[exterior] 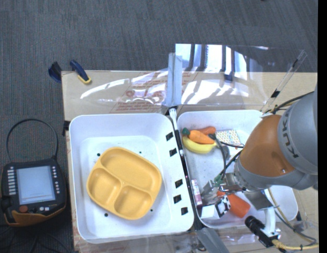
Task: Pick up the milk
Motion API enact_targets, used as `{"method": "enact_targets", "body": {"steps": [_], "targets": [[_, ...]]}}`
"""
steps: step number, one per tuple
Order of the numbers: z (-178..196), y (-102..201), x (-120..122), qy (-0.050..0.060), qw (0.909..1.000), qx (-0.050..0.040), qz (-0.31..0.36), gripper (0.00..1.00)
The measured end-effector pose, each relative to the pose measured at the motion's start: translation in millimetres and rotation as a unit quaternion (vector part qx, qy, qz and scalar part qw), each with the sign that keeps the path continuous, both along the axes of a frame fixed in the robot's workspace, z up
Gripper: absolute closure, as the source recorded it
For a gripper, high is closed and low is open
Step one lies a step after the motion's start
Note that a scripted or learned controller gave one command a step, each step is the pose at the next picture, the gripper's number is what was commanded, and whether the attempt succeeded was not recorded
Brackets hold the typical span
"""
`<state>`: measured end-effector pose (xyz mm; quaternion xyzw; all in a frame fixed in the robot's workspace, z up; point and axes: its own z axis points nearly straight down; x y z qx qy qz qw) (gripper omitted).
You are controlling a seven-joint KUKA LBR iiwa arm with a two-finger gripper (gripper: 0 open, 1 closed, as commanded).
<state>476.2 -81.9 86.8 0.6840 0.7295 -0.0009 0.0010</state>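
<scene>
Arm low over right bin (pixel 191 168), gripper (pixel 219 190) near front edge; open or shut, cannot tell. Milk not identifiable. Banana (pixel 198 146), carrot (pixel 201 137) at back. Yellow tray (pixel 124 182) in left bin (pixel 79 141).

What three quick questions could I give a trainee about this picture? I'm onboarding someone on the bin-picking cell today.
1. True or false: the yellow divided plate lies in the left bin.
2. Which thing lies directly against the banana in the right bin? A) a carrot B) a spoon C) a cup
3. Fill in: the arm reaches over the ____ bin.

Key:
1. True.
2. A, the carrot lies along the banana's upper side.
3. Right; the arm covers much of that bin's near corner, where an orange thing peeks out below the wrist.
</scene>
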Motion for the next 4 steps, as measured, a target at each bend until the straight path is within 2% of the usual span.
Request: {"method": "enact_targets", "body": {"steps": [1,2,3,4], "targets": [[1,-80,1,0.000,0.9934,0.0017,-0.114,0.00],[0,-5,0,0.001,0.9544,0.0021,-0.299,0.00],[55,-22,15,0.003,0.8484,0.0004,-0.529,0.00],[112,-118,0,0.002,0.7554,-0.0001,-0.655,0.00]]}}
